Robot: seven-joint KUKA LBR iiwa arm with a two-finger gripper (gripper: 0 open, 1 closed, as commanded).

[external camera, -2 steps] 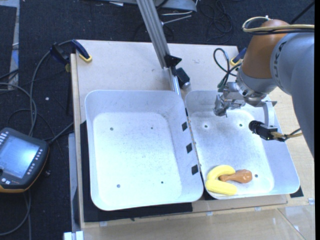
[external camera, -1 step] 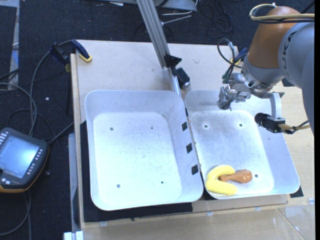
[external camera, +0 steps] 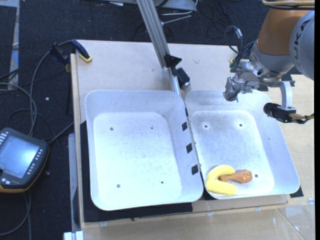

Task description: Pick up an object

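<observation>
**Gripper above the far rim of the right bin, objects at the near edge**

Seen at about 1 o'clock of the view: grey arm (external camera: 292, 29) with its orange band, reaching in from 3 o'clock. Gripper (external camera: 231, 95) hanging over the far rim of the right bin (external camera: 272, 134), around that bin's 11 o'clock corner. Fingers too small and dark to read; cannot tell whether apart or together. Nothing visible between them.

Lying in the right bin at its 6 o'clock edge: a yellow banana (external camera: 219, 180), curved, and a brown drumstick-shaped piece (external camera: 238, 176) just beside it at the banana's 3 o'clock, seemingly touching. Both well apart from the gripper, across the bin's full depth.

Set at 9 o'clock of the right bin, rims meeting: the left bin (external camera: 95, 109). Rising from the seam between the bins toward 12 o'clock: a slanted metal post (external camera: 155, 29). Resting off the bench at 9 o'clock of the view: a handheld pendant (external camera: 20, 159) with its cable.
</observation>
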